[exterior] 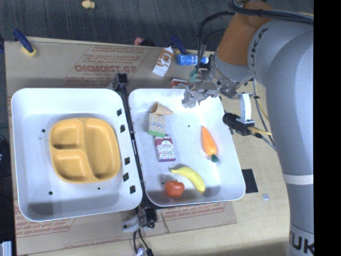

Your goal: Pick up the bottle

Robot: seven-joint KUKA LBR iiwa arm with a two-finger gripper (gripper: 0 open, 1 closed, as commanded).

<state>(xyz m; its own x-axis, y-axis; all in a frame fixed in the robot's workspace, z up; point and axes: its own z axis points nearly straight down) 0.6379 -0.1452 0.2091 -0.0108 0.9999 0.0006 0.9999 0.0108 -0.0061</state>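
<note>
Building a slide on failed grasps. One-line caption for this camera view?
Gripper hovers over the right bin's far edge, above carton, carrot, banana and tomato.

You see two white bins point(21, 159), one yellow divided plate point(84, 149), one carton point(157, 121), one small box point(165, 148), one carrot point(208, 141), one banana point(190, 177), one tomato point(174, 188).

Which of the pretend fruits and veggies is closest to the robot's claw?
The orange carrot. It lies nearer the gripper than the yellow banana and red tomato, which sit at the bin's near end.
</note>
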